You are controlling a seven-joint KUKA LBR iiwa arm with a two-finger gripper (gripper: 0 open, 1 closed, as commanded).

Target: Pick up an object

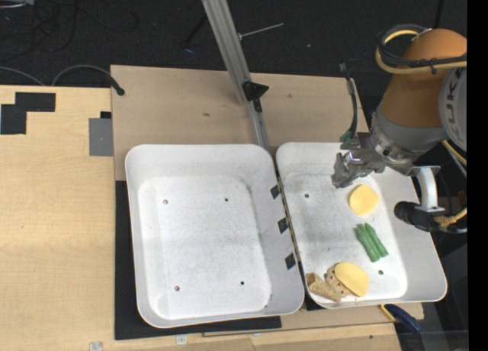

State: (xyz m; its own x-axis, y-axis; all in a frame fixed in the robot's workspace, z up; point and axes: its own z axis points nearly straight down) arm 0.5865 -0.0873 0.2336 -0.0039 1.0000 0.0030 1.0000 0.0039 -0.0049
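In the camera view you have the arm's two-finger gripper [345, 174] hanging low over the right-hand shallow white bin [427, 284], near that bin's far end. You cannot tell from this slant whether it is open or closed, and nothing shows between its tips, so treat the pick as not yet made: no object is lifted, and the whole grasp and raise are left to do, as far as you can judge.

The likeliest target is the round, flat yellow piece [364, 200], which lies on the bin floor just beside the gripper, a little toward the near side and the arm's side. It looks smooth and pale, like a soft foam or plastic disc. Farther on the same side lies a short green ribbed stick [371, 242], and beyond it, well apart from the gripper, a second yellow rounded lump [351, 278] rests against a tan crumpled scrap [323, 287].
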